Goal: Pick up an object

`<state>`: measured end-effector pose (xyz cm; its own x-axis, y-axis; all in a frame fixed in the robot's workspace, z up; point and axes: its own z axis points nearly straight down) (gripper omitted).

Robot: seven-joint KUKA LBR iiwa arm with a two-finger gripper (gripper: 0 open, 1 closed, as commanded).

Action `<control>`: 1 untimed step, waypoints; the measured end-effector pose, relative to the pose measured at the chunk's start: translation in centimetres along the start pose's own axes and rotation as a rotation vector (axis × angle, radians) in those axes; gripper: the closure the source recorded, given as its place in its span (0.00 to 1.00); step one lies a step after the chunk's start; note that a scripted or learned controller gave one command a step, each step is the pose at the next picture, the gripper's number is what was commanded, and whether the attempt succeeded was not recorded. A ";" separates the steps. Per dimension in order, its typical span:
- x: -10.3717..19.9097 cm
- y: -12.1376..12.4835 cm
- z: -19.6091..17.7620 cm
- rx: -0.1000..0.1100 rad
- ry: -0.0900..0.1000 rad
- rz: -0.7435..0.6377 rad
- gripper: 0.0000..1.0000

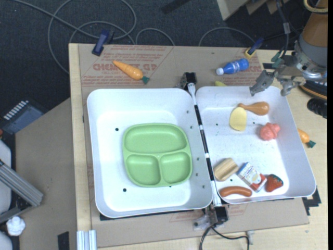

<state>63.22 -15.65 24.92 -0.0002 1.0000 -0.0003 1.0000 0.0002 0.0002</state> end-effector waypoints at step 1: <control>-1.8 3.3 9.0 0.004 0.001 0.000 0.00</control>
<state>66.51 -17.44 15.94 -0.0001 1.0000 0.0006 1.0000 0.0001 -0.0038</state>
